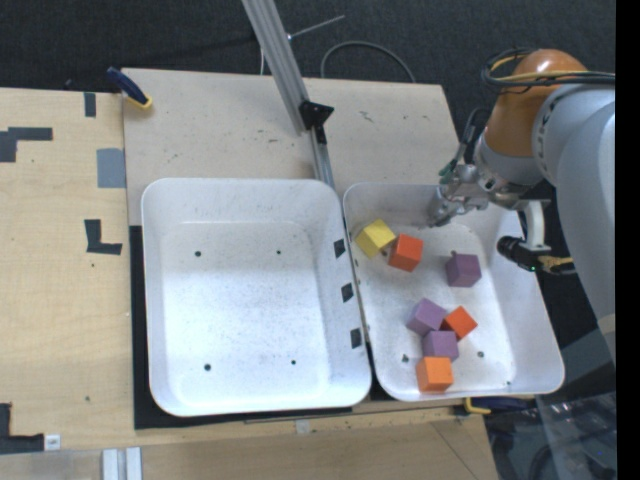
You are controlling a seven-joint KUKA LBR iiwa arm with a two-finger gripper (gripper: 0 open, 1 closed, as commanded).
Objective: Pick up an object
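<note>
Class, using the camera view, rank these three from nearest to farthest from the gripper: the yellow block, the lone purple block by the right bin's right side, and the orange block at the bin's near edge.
Measured from the gripper:
1. Lone purple block, just below it, right side of the right bin.
2. Yellow block, to its left, by the bin's left wall.
3. Orange block, farthest, at the bin's near edge.

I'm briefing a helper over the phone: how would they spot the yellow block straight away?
Start at the right-hand white bin, the one holding all the coloured blocks. Go to its far left area, beside the wall it shares with the other bin. The yellow block sits there touching an orange block; it is the lone yellow piece, the rest being orange or purple.
</note>
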